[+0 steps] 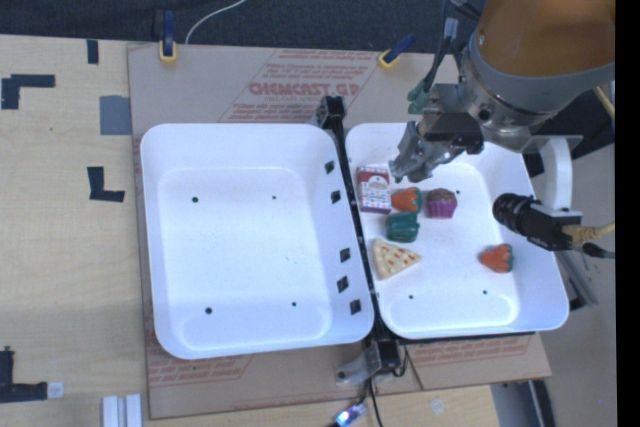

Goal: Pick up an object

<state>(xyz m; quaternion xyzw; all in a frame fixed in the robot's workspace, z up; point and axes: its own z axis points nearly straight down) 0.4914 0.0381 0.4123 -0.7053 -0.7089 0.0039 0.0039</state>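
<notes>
Pale wooden bench, a brown cardboard sheet [300,90] clamped on it with faint reddish print, mirrored and unreadable. Two shallow white plastic bins sit side by side: left bin [240,235] bare, right bin [530,305] holding all the items.

Items in the right bin: small red-and-white printed carton [374,188] against the divider, its label too small to read; orange-red round toy [405,199]; dark green blocky toy [402,227]; purple-maroon toy [441,204]; tan wedge like a pizza slice [396,259]; red-orange toy [497,258] well apart towards the right wall.

Grey arm with orange band reaches in from the right. Two-finger gripper [410,165] hangs tilted just above the carton and the orange-red toy. Cannot tell whether the claw is parted or closed; nothing visibly between it.

Judgement: approach step, no pick made yet. Next move calls for a straight descent onto one piece of the tight cluster; crowding neighbours could spoil the grasp.
</notes>
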